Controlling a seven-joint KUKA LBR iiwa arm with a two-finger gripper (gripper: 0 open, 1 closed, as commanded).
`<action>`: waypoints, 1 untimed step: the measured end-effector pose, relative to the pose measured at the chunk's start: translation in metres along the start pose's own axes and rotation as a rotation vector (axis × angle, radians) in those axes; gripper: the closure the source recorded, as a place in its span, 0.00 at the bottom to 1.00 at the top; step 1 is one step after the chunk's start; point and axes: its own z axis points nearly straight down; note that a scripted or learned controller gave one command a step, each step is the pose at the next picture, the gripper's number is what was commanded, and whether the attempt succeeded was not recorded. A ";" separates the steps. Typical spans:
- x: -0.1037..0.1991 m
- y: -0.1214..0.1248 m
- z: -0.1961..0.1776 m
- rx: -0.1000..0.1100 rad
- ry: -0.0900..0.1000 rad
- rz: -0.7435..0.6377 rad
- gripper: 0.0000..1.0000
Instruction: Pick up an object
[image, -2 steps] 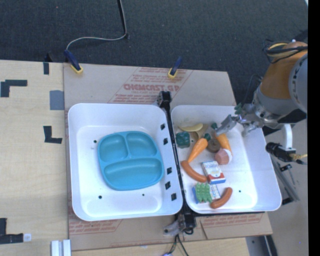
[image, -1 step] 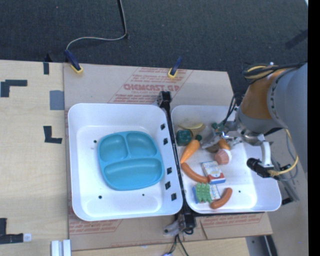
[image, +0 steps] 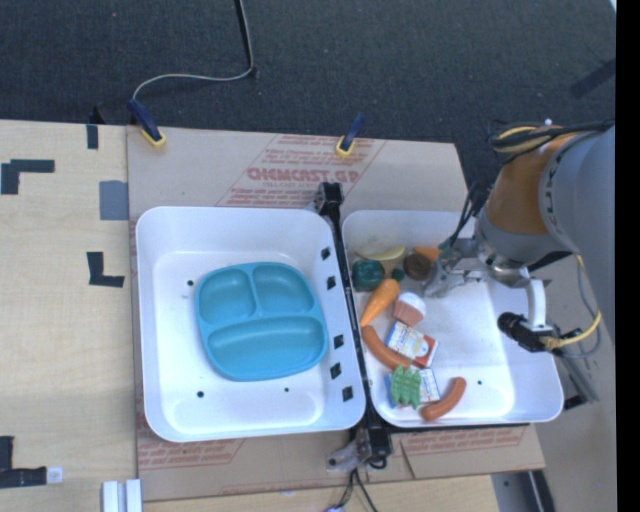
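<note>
White bins: two shallow ones are sitting side by side on brown cardboard at the middle of the frame; left bin, right bin.
Blue plate: a sectioned tray is lying flat in the middle of the left bin.
Arm: grey with an orange band, it is reaching in from the right edge of the frame over the upper part of the right bin.
Gripper: it is hanging low in the upper middle of the right bin, just right of the brown round piece; how far its fingers are spread is not something I can tell, and nothing is visibly between them.
Objects in right bin: all are crowding the bin's left half. A carrot is lying tilted near the divider, a dark green piece above it, a yellowish piece at the top, a sausage at the lower edge, a green leafy piece just left of it, and a red-and-white packet between.
Clamps: yellow clamps are gripping the cardboard's upper edge.
</note>
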 end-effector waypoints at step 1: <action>0.000 0.000 0.000 0.000 0.000 0.000 0.00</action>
